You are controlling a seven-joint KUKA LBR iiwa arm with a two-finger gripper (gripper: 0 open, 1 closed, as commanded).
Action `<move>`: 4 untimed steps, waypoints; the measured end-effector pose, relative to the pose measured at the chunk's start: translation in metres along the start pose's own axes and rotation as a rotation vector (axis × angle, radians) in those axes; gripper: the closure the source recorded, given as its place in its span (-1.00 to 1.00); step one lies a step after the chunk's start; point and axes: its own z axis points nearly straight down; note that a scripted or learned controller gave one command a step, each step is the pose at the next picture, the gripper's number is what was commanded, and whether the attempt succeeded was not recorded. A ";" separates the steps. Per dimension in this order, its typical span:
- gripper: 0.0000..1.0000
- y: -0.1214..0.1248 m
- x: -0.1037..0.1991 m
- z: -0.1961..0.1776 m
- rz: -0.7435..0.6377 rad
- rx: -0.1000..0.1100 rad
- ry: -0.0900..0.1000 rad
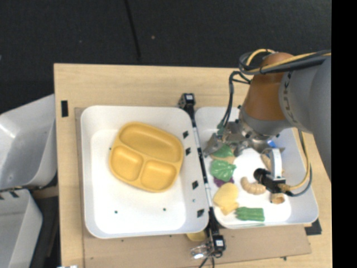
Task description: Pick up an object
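A wooden bench (67, 82) holds two shallow white bins side by side; the left bin (95, 205) contains a yellow divided tray (146, 156), lying tilted near its centre; the right bin (298, 205) holds a cluster of small toy foods: a green leafy piece (223, 153) above a purple piece (225, 173), a pale yellow piece (226, 197), a flat green piece (249, 214) at the near edge, and a tan curled piece (254, 187); the gripper (226, 140) hangs over the leafy piece at the bin's far left; whether it is open or closed cannot be told; the grey arm (307, 91) enters from the right.
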 end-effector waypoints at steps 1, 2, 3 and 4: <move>1.00 0.001 0.000 -0.011 0.004 -0.004 0.001; 1.00 0.011 0.128 -0.061 -0.017 -0.008 0.008; 1.00 -0.047 0.196 0.045 -0.010 0.011 0.003; 1.00 0.034 0.156 -0.029 -0.005 -0.003 0.000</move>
